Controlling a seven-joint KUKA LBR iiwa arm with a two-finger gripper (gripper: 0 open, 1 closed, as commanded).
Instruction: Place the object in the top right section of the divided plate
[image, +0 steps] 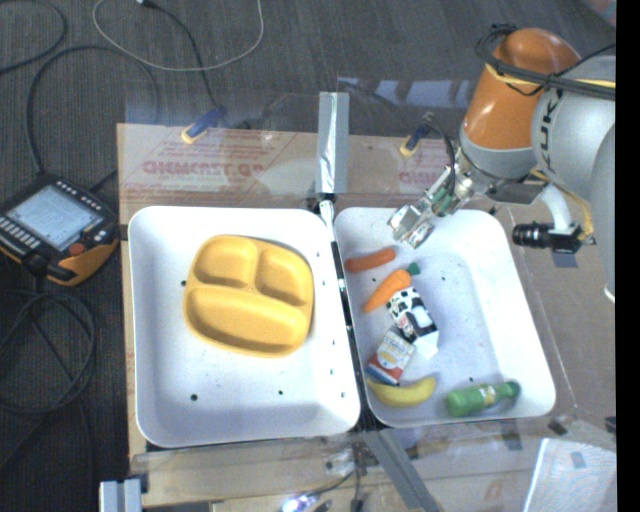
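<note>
Two white bins sit side by side on the counter (140, 165), and the coming move turns on the gap between them. The pincer (412, 222) hangs over the upper left corner of the right bin (520, 300), tilted down and to the left. Whether it is spread or pressed together cannot be told from this angle, and nothing is visibly pinched in it.

Which item is the task's object is not settled. Nearest is the small orange sausage-like piece (370, 260), lying just below and left of the pincer, its long axis running nearly left to right. Just beneath that lies the carrot (386, 288), slanting up to the right. Farther down the bin are the black-and-white carton (413, 315), a small juice box (393, 355), the banana (401, 391) and the green bottle (482, 397).

The yellow divided plate (250, 295) rests in the left bin (160, 400), well apart from the pincer. Its top right section (283, 275) lies nearest the shared wall, so any carry would likely run leftward across that divide.
</note>
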